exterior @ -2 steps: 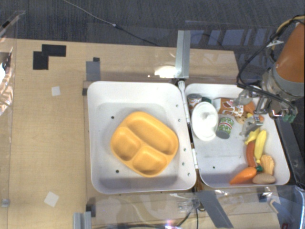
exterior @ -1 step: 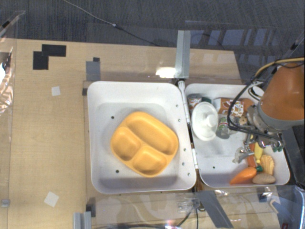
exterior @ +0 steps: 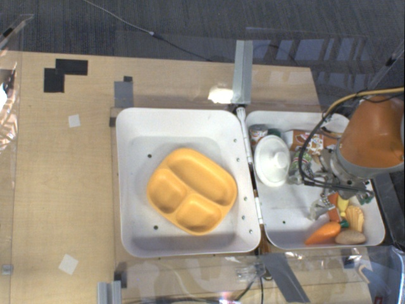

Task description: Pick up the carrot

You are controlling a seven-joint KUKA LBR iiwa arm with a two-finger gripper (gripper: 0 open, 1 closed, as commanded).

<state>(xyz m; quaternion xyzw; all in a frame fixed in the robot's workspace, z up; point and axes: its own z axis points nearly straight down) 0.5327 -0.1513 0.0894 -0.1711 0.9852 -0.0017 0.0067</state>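
The carrot (exterior: 323, 232) lies at the front of the right bin (exterior: 285, 236), touching a pale potato-like piece (exterior: 350, 237). It looks light, stiff, smooth and tapered, so a grip across its thick middle seems safest. The claw (exterior: 324, 206) hovers just above it; whether released or clenched, I cannot tell.

I see open floor in the right bin (exterior: 285, 223) only at its near-left corner. The carrot (exterior: 323, 232) is hemmed in: a corn cob (exterior: 355, 218) and a beige piece (exterior: 350, 237) touch its right side, the claw (exterior: 324, 206) hangs just above. A white bowl (exterior: 273, 159) blocks the far-left.
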